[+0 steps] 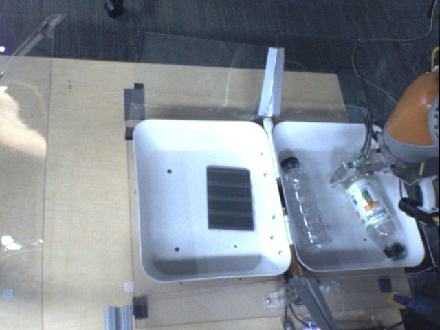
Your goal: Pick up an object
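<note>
Two clear plastic bottles lie flat in the right bin [323, 133]: an unlabelled bottle [303, 203] by its left wall, a labelled bottle [369, 208] toward its right.

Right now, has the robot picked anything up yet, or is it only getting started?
Nothing looks lifted yet. Both clear plastic bottles lie in the right white bin: the plain black-capped one by its left wall, the labelled one further right. In hand: the pincer sits low at the labelled bottle's upper end. Whether it grips is unclear. Left: a firm grasp, then lifting.
</note>
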Action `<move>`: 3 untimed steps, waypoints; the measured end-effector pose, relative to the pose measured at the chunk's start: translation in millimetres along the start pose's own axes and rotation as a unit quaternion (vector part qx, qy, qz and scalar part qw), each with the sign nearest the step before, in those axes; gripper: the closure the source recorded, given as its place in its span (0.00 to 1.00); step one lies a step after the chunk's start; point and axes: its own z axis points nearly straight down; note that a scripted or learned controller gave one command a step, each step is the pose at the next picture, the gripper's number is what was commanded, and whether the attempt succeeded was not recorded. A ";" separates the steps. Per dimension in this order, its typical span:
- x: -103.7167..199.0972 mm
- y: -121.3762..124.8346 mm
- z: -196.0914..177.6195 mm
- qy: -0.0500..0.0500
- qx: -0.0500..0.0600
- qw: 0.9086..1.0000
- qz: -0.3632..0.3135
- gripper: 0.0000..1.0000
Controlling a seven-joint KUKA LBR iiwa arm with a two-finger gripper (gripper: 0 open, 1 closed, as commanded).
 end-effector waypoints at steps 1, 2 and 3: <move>0.9 29.3 -0.4 0.001 0.001 1.000 -0.012 0.00; 0.4 3.9 0.0 0.001 -0.001 0.998 -0.057 0.00; 5.5 -18.0 -1.1 0.000 -0.003 0.995 -0.104 0.00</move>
